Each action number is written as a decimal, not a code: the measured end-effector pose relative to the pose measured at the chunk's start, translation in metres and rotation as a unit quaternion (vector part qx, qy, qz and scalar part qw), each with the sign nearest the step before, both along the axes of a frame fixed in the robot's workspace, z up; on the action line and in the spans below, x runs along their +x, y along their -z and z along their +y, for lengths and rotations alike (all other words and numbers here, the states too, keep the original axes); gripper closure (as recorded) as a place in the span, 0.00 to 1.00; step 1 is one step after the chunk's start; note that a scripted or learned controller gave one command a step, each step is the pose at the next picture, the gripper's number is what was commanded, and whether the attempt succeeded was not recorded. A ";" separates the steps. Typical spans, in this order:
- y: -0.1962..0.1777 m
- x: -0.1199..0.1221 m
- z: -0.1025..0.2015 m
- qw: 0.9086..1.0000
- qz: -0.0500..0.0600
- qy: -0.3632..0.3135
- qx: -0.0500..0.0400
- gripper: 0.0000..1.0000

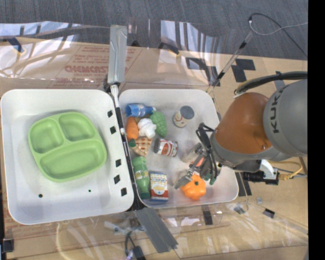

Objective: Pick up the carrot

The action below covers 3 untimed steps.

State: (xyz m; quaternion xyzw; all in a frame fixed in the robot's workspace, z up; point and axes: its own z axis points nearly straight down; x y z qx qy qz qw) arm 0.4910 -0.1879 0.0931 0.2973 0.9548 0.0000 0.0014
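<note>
The gripper (197, 169) hangs low in the right bin (216, 112), near its right wall, just above an orange pumpkin-like toy (194, 189) at the bin's near edge. How its fingers stand I cannot tell.

The carrot (131, 129) lies against the right bin's left wall, well apart from the gripper, beside a white garlic bulb (147, 127). That bin also holds one blue bottle (138, 110), one green bumpy vegetable (160, 123), one waffle (142, 145), one small can (166, 147), one green bottle (141, 180), one carton (158, 187) and one grey-capped jar (182, 115).

The left bin (16, 194) holds one green divided plate (67, 145).
</note>
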 end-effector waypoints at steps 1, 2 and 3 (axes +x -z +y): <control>-0.010 0.002 0.002 1.000 -0.001 -0.003 0.001 1.00; -0.133 -0.013 0.063 0.998 -0.001 0.055 0.000 1.00; -0.098 -0.014 0.119 0.985 0.002 0.170 0.001 1.00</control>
